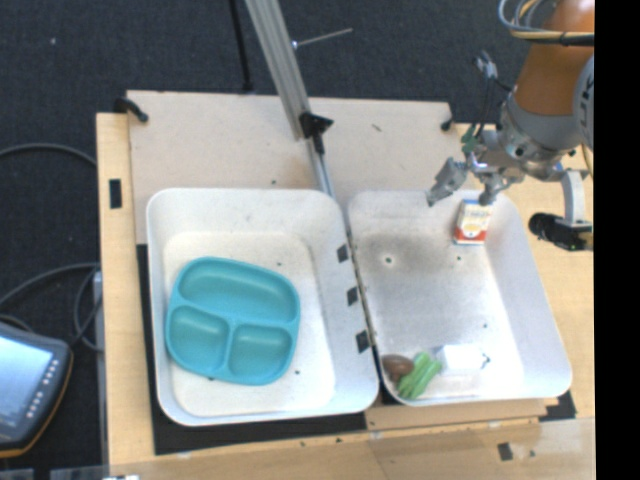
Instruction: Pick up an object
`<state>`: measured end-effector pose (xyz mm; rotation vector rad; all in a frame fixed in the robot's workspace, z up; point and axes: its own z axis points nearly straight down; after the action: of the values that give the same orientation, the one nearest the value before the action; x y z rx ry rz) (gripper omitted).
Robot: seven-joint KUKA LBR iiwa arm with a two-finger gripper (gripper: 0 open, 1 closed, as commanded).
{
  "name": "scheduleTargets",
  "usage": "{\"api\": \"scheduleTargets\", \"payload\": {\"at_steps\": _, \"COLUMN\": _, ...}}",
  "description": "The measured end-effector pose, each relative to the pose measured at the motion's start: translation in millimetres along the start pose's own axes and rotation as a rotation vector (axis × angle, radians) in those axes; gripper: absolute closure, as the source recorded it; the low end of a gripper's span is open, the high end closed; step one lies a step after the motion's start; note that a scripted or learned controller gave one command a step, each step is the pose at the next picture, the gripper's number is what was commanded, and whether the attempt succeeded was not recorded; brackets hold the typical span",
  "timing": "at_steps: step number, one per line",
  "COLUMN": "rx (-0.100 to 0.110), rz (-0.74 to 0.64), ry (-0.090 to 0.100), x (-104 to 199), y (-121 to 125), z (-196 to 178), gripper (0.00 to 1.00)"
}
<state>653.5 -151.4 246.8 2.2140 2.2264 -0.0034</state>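
Dark carpet surrounds a pale wooden desk [220, 138] carrying two shallow white bins side by side. A slanted aluminium strut [280, 58] rises from the desk behind the bins, and a handheld screen unit [25, 383] lies on the floor at the lower left with cables running to it.

Left bin [170, 218]: contains a teal divided plate [233, 320] with three compartments, lying flat toward the near left of the bin.

Right bin [520, 298]: contains four items. A small red-and-white carton [471, 222] stands near the far right corner. At the near edge, a brown rounded object [398, 366], a green elongated object [423, 375] and a small white object [462, 357] lie close together; the brown and green ones touch, the white one sits just beside the green.

Arm: enters from the right, grey with an orange band. The gripper [466, 184] hangs over the far right corner of the right bin, directly above and just behind the carton. Its fingers are spread, one finger [445, 181] reaching left and the other down by the carton's top. Nothing is seen between them. Whether the lower fingertip touches the carton cannot be determined.
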Motion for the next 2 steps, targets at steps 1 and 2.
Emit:
{"api": "scheduleTargets", "payload": {"at_steps": 1, "rx": -0.003, "rz": -0.005, "ry": -0.001, "x": -0.3, "y": 0.7, "z": -11.6, "gripper": 1.0}}
{"api": "scheduleTargets", "payload": {"at_steps": 2, "rx": 0.002, "rz": 0.002, "ry": 0.003, "x": 45.6, "y": -50.6, "z": -2.2, "gripper": 1.0}}
